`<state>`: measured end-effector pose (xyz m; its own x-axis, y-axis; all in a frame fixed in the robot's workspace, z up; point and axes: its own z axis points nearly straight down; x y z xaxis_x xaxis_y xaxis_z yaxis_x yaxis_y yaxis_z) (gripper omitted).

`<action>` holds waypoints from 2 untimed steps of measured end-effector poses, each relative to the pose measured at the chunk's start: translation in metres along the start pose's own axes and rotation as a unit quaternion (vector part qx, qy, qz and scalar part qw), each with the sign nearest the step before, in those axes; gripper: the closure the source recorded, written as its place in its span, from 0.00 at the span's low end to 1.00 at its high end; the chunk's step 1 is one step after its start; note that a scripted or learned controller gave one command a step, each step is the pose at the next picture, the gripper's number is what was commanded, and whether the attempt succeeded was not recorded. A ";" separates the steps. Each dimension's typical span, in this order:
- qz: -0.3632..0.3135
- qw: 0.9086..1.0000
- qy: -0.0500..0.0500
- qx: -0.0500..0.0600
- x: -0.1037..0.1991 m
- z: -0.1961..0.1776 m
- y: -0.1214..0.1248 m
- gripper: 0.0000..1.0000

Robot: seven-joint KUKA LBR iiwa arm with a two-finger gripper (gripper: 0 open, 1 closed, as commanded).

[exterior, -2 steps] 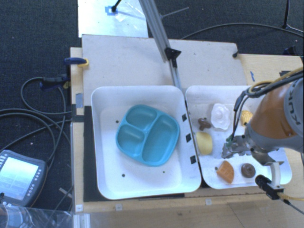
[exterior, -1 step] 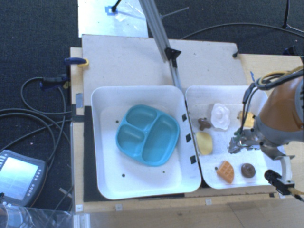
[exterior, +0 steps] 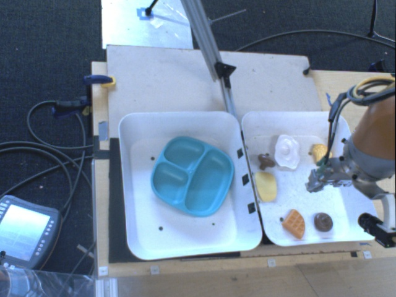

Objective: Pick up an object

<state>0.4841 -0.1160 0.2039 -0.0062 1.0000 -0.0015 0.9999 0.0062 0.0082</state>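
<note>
Gripper (exterior: 315,181) hovers in right bin (exterior: 346,237), just right of white crumpled piece (exterior: 287,151); finger spread can't tell; nothing visibly held.

Handheld pendant (exterior: 23,229) and cables (exterior: 43,142) lie left of bench

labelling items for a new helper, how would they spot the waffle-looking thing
Start at the right-hand bin of the two white ones, the one without the blue divided plate. Look along its near edge, where two small items sit side by side. The waffle piece is the left one: orange with a grid pattern, unlike the round dark brown item beside it.
</note>
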 end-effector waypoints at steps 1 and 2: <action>0.000 1.000 0.000 -0.001 0.004 -0.063 0.002 1.00; -0.002 1.000 0.001 0.002 0.051 -0.066 0.026 1.00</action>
<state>0.5094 -0.0651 0.2701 -0.0111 0.9999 0.0013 0.9999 0.0111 0.0045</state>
